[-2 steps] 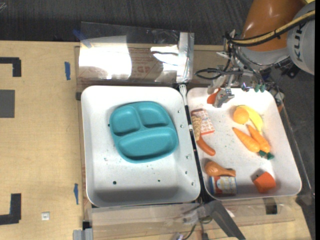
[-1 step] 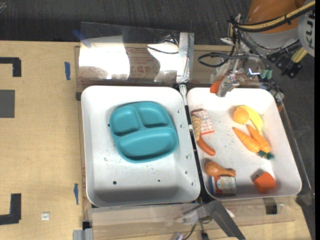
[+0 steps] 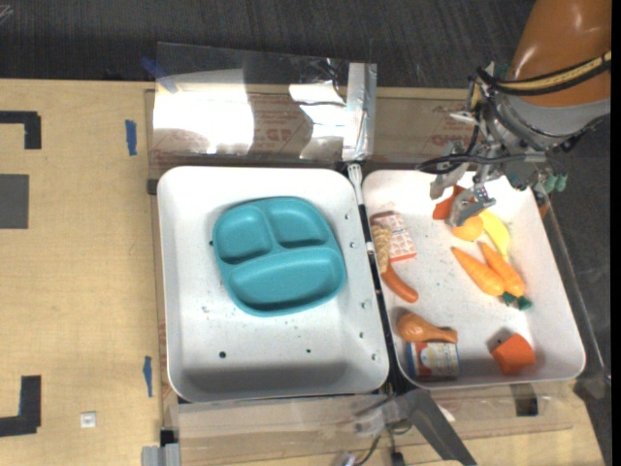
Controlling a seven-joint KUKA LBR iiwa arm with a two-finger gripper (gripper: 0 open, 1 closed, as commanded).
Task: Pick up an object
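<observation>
Two white bins sit on the desk (image 3: pixel 78 260). The left bin (image 3: pixel 184 348) holds one teal divided plate (image 3: pixel 279 255). The right bin (image 3: pixel 558 328), beside that plate, holds two carrots (image 3: pixel 490 268), one sausage (image 3: pixel 399 284), one snack packet (image 3: pixel 392 236), one chicken leg (image 3: pixel 425 329), one can (image 3: pixel 432 359) and one orange block (image 3: pixel 513 351). The hand (image 3: pixel 473 200) hangs over the bin's far end above yellow and orange pieces, partly hidden; whether it grasps anything cannot be told.

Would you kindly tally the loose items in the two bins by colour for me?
Teal: 1, the divided plate
Orange: 5, two carrots, sausage, wedge, piece under the claw
Yellow: 1, banana-like piece
Tan: 1, drumstick
Printed packaging: 2, box, can
Total: 10
</observation>
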